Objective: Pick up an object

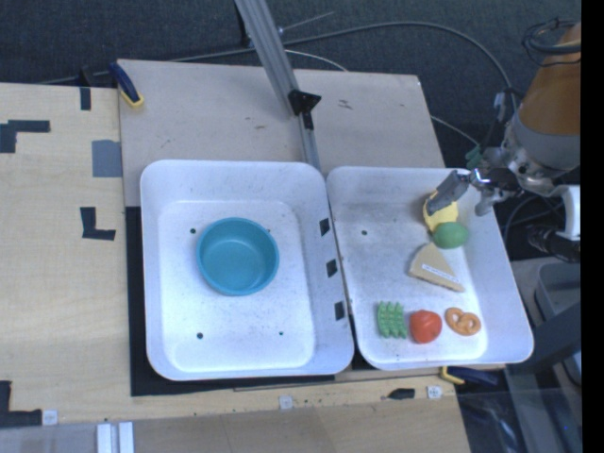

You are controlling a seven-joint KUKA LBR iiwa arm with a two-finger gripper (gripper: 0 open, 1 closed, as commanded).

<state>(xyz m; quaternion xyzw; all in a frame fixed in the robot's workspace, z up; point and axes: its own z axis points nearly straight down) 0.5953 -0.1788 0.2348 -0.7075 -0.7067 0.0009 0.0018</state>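
The pincer (453,192) hangs low over the right bin (377,253), at a yellow object (438,217) beside a green ball (451,235); whether its fingers grip it cannot be told. A blue bowl (238,255) sits in the left bin (170,253).

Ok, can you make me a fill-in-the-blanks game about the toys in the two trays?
1. The blue bowl sits in the ____ tray.
2. The pretzel lies just right of the red ____.
3. The green ball touches a ____ toy above it.
4. The arm's band is ____.

Missing words: left; tomato; yellow; orange.
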